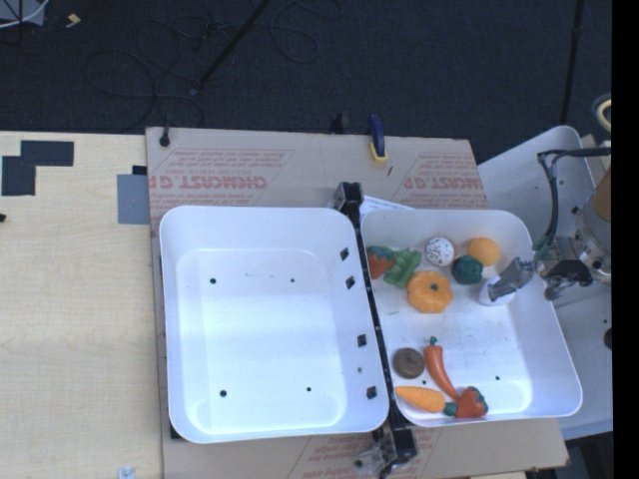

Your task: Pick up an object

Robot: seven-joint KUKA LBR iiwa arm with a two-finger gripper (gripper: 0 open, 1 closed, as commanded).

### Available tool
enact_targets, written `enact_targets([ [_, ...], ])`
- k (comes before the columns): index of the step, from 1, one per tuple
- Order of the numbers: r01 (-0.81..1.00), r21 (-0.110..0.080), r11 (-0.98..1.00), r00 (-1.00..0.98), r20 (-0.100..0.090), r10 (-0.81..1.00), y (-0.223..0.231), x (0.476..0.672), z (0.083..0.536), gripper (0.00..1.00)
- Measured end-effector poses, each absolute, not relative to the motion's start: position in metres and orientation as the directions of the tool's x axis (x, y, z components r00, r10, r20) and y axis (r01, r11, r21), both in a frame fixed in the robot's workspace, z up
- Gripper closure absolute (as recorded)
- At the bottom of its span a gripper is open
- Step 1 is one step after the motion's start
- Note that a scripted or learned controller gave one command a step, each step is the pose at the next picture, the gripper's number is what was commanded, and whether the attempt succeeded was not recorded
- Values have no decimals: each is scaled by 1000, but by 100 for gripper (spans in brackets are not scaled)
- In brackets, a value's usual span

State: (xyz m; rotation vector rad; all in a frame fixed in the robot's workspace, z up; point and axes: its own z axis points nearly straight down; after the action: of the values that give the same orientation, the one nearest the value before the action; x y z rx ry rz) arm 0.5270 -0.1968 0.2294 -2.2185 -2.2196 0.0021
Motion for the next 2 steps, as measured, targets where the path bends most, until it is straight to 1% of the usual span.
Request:
enact_targets([
  [1, 1000, -11, 4, -4, 6, 1000, -134, 571, 129, 0],
  [2, 1000, 0, 2, -2, 1, 1000, -79, 607, 87, 0],
])
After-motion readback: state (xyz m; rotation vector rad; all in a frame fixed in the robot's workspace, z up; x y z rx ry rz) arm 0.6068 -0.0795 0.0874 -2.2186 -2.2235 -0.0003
